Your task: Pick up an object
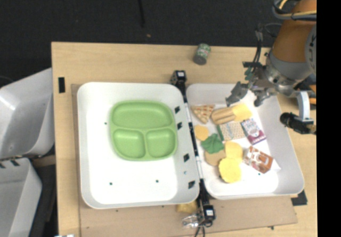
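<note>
Two white bins sit side by side on the wooden bench (106, 60), and in the camera view the left bin (96, 177) carries a green divided plate (143, 129), lying flat at its centre. Over to the right bin (287, 172), where the toy food is piled toward the middle: a pizza slice (203, 112) near the upper left of the heap, a tan bar (224, 115) just beside it, a yellow block (241, 111) touching that bar's right end, a green leafy piece (212, 144) lower down, a round yellow piece (230, 170) at the bottom, and a purple packet (253, 130) and a red-brown packet (259, 160) on the right side. The arm comes in from the upper right, and the gripper (248, 92) hangs over the bin's top edge, just above the yellow block, fingers spread apart with nothing between them. A small grey-green can (202, 54) stands on the bench above the bins.
</note>
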